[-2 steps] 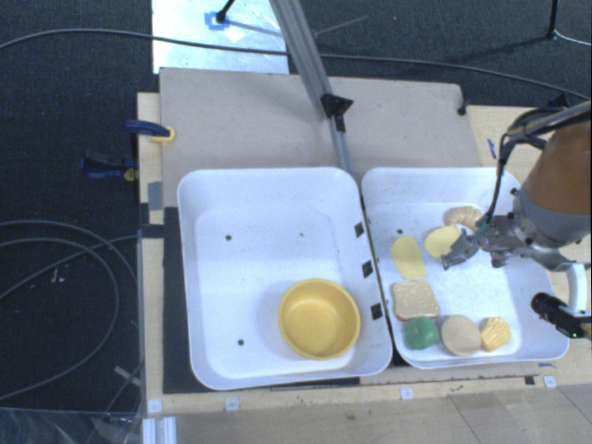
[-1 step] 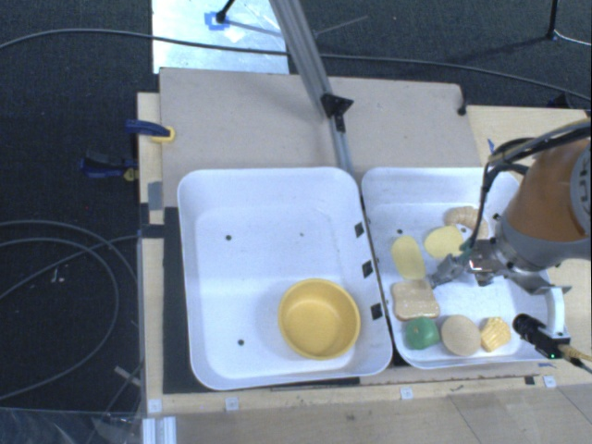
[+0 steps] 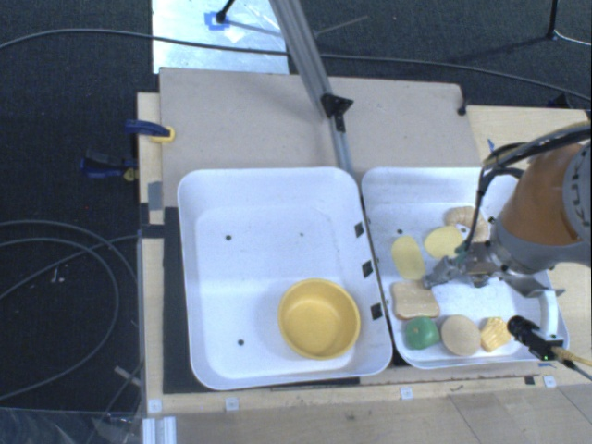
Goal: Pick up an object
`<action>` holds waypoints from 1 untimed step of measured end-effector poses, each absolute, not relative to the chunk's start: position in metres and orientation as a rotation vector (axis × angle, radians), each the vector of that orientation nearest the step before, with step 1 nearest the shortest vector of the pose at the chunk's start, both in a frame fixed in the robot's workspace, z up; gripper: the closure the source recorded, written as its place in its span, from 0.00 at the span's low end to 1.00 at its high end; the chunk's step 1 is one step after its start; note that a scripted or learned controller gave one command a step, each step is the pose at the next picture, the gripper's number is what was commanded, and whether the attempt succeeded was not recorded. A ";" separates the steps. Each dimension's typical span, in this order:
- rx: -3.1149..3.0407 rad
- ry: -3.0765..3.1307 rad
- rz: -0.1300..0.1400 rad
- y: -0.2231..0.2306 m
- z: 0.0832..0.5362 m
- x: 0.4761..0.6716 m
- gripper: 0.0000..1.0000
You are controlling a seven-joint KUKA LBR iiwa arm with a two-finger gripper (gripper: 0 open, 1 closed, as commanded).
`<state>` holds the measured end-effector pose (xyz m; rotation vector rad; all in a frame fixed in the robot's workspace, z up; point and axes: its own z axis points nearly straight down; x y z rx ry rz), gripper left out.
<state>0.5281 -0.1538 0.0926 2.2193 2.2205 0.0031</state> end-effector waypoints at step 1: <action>2.217 2.217 0.006 -0.154 0.103 0.529 1.00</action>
